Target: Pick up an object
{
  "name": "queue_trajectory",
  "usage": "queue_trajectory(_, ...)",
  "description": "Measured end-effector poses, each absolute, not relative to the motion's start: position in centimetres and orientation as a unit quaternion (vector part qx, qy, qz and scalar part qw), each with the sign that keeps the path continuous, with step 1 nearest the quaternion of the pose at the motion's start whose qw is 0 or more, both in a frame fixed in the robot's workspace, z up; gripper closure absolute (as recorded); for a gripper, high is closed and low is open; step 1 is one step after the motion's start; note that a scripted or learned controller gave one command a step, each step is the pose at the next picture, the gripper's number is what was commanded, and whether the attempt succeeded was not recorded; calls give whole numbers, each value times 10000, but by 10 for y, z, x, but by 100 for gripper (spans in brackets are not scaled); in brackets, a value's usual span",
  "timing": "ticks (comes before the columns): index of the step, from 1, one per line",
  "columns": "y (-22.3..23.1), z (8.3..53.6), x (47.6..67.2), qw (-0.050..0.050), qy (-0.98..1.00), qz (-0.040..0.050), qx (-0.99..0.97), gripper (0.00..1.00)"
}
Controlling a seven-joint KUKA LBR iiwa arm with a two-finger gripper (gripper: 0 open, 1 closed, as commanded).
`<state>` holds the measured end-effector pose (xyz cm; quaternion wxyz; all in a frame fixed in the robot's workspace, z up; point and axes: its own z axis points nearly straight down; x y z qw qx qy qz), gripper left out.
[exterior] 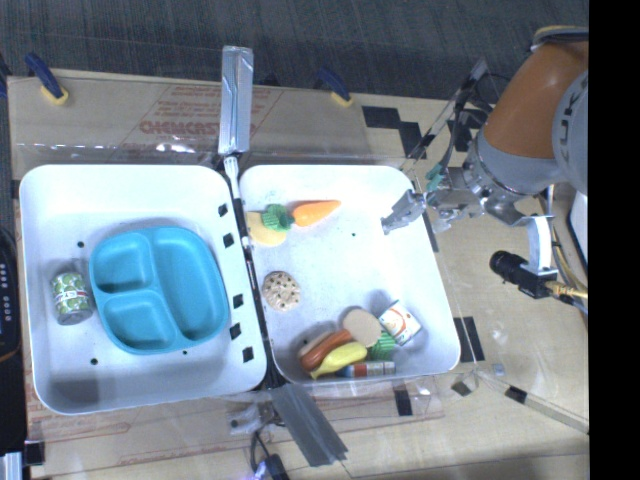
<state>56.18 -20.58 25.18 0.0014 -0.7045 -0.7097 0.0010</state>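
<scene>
The right bin [420,268] holds a toy carrot [313,211] beside a yellow and green piece [267,224] near its back edge. A round cookie [282,290] lies at its left middle. In the front corner sits a pile: a hot dog [322,346], a banana [338,359], a brown bun [359,326], a small can [399,323] and a marker [366,370]. My gripper [403,213] hangs over the bin's right rim, at its far end, with nothing visible in it.
The left bin [40,208] bears a blue divided plate [158,289] and a small green-labelled can [70,296] at its left wall. A metal clamp [236,98] stands at the back between the bins. The arm's wrist and cables fill the upper right.
</scene>
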Motion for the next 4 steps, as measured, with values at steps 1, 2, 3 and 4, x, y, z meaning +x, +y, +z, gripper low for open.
queue_trajectory(1, -156, 130, 579, 37, -7903, 14, -6127, 0)
queue_trajectory(2, -169, 92, 476, 16, -7659, 4, -6429, 0)
queue_trajectory(3, -169, 102, 477, 11, -7676, 2, -6410, 100)
queue_trajectory(4, -68, 194, 496, -11, -7797, -28, -6261, 100)
